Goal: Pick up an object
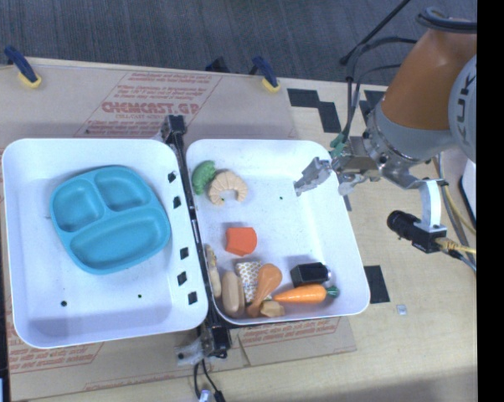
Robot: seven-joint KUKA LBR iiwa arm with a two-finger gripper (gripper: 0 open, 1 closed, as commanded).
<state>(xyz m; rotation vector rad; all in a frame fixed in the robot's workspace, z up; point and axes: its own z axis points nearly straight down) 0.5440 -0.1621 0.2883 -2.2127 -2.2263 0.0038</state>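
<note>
Camera view: cardboard-covered bench (235, 99), grey carpet (151, 15)

Both white bins (336, 224) look like smooth, faintly glossy plastic, as does the blue divided plate (110, 218); beneath them printed cardboard (151, 99) reads matt and papery, the bench (419, 333) pale wood-like laminate, the arm's orange band (424, 74) satin-smooth.

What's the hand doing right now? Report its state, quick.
Hand: over the right bin's upper right edge, nothing seen in it; open or shut cannot be told.
</note>
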